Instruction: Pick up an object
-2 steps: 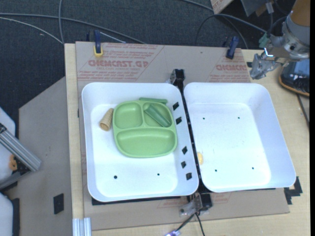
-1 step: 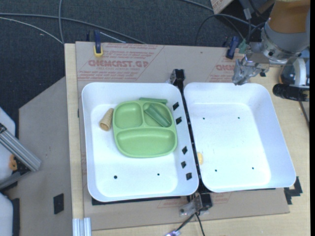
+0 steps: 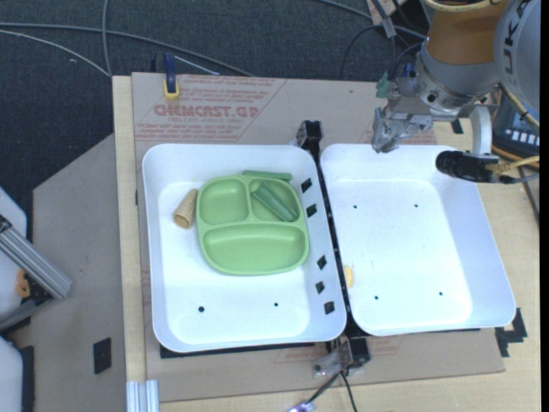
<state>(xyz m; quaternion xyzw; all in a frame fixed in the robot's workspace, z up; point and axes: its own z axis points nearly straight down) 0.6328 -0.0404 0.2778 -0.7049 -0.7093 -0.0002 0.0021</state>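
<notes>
My gripper (image 3: 388,137) hangs over the far left corner of the right bin (image 3: 480,256), above its rim. In the left bin (image 3: 163,299) lies a green divided plate (image 3: 249,247) with a green pickle-shaped piece (image 3: 276,200) in its upper right compartment. A flat green strip (image 3: 266,176) lies just behind the plate. A tan cone (image 3: 184,209) rests against the plate's left side. A small yellow-orange bit (image 3: 347,275) sits at the right bin's left edge, well below the gripper.
A row of black clips (image 3: 319,230) runs along the seam between the bins. Both bins stand on a cardboard sheet (image 3: 214,110) with a blue and yellow clamp (image 3: 171,75) at its far left edge. Cables lie on the dark floor behind.
</notes>
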